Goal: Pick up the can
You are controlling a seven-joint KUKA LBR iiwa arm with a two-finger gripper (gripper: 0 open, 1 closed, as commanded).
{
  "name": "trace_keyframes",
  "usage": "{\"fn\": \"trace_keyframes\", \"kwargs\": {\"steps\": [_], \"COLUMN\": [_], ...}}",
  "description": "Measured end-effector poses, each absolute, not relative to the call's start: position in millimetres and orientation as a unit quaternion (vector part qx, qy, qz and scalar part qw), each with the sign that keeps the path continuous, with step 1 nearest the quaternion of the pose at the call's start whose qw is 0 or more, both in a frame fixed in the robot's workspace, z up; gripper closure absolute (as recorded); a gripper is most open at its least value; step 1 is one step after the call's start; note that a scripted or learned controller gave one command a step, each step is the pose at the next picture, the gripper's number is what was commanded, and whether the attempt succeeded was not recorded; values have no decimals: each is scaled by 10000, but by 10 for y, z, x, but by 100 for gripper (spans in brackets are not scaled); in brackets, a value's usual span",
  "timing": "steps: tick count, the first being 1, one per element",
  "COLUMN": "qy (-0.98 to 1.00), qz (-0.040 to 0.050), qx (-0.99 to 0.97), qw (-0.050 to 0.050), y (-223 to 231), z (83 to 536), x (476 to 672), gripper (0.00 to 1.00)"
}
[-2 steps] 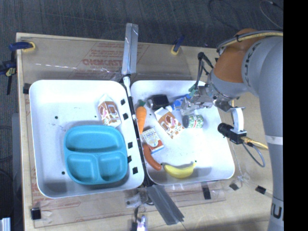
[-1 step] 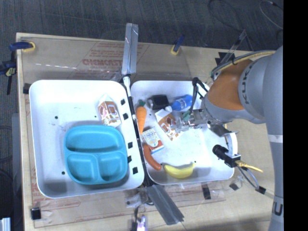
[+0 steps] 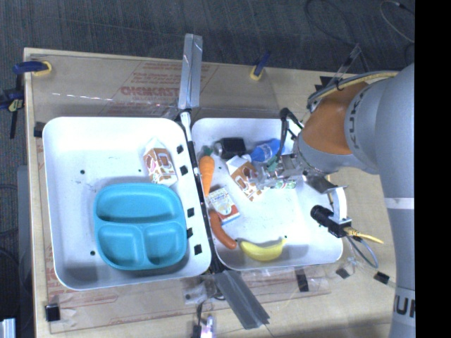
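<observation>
Blue can (image 3: 266, 150) lies on its side near right bin's (image 3: 310, 253) far edge, touching gripper (image 3: 276, 173); grip state unclear. White bins on a tan bench (image 3: 106, 83), dark floor around.

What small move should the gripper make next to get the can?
Probably a short shift toward the blue can before closing. The gripper sits low in the right bin beside it, over the packets, and nothing shows between its fingers.
</observation>
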State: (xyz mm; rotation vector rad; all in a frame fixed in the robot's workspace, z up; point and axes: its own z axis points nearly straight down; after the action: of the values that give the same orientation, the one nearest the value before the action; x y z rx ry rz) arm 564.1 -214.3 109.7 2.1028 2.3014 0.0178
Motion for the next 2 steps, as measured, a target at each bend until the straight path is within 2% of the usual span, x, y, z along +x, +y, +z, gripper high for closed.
{"fn": "trace_keyframes", "kwargs": {"steps": [1,2], "qy": [7913,7995], "qz": [34,72], "qx": [6113,6001], "qw": [164,235], "y": [-2155,-2132], "z": [1106,1121], "x": [5741,5631], "gripper": [0,0]}}
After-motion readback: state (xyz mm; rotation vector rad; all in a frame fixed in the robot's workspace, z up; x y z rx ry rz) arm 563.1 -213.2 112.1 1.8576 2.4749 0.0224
